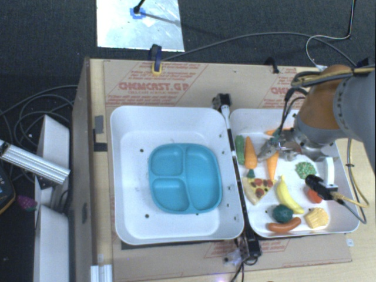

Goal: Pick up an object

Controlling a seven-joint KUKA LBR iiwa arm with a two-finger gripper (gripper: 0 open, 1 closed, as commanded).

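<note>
Toy food is seen in the right bin (pixel 346 225): a sausage (pixel 282 226), a banana (pixel 288 196), a pizza slice (pixel 258 188), two carrots (pixel 250 152). The jaws (pixel 271 150) are held low over the carrots; open or shut cannot be told. Red "CHEMCAST GP" is printed on the desk (pixel 154 86) behind.

Red print reading "CHEMCAST GP" (pixel 154 87) is being shown on the brown protective sheet (pixel 176 78) covering the counter, well to the left of the pincer (pixel 275 151) and beyond it. The same red print is being repeated nearer, above the pincer, too cut off to be read.
</note>
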